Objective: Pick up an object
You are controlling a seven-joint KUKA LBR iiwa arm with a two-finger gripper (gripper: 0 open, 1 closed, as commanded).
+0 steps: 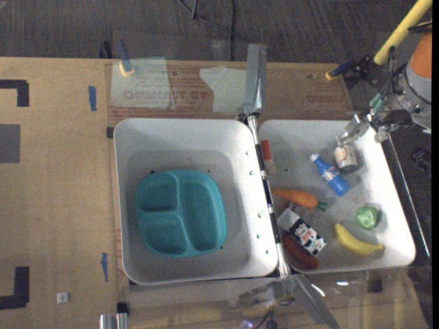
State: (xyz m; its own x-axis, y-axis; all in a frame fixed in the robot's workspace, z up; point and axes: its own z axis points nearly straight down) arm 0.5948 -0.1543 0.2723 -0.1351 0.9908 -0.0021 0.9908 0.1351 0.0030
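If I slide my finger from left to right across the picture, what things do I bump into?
Teal plate → carrot → blue bottle → banana → green pepper.

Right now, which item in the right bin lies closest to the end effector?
The small can, just under the end effector; the blue bottle lies slightly farther.
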